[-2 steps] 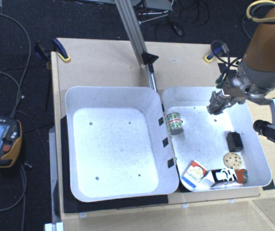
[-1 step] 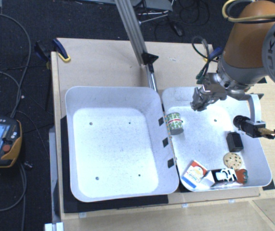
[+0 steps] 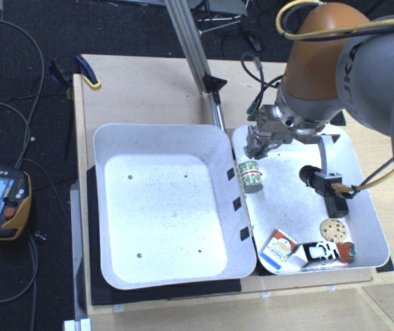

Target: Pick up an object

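The claw (image 3: 257, 149) hung over the far left part of the right bin (image 3: 362, 205), and whether it was wide, narrow or holding anything could not be told. Just below it, toward the camera, a small green-and-white can (image 3: 250, 176) stood close to the claw's tip, near the bin's left wall. Well off to its lower right lay a round cookie (image 3: 332, 229), a red-and-blue packet (image 3: 279, 249) and a black-and-white item (image 3: 323, 252). The left bin (image 3: 162, 205) sat to its left.
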You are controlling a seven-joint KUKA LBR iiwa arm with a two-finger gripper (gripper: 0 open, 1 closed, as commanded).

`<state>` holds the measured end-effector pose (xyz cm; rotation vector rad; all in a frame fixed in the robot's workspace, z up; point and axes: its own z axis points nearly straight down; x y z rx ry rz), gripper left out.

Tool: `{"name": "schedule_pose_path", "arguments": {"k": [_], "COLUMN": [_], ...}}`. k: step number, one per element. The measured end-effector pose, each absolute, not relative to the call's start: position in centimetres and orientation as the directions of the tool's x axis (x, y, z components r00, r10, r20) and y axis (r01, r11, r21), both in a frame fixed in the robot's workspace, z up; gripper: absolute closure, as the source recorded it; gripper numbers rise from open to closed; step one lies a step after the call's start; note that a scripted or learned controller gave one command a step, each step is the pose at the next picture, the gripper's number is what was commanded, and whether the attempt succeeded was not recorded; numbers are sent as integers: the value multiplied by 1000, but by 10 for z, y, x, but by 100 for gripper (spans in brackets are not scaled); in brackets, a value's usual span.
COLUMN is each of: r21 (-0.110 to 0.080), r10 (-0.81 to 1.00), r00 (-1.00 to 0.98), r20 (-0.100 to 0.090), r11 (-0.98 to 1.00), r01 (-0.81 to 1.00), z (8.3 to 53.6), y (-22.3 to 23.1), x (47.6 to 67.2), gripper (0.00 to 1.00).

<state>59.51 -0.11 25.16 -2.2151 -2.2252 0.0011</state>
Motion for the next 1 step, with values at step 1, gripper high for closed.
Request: {"name": "schedule_pose_path", "arguments": {"k": [1], "r21": [0], "r10": [1000], "r00": [-4], "r20": [1], "r11": [4], "r01": [1000], "z": [254], "y": [50], "x": [604], "gripper": [100]}}
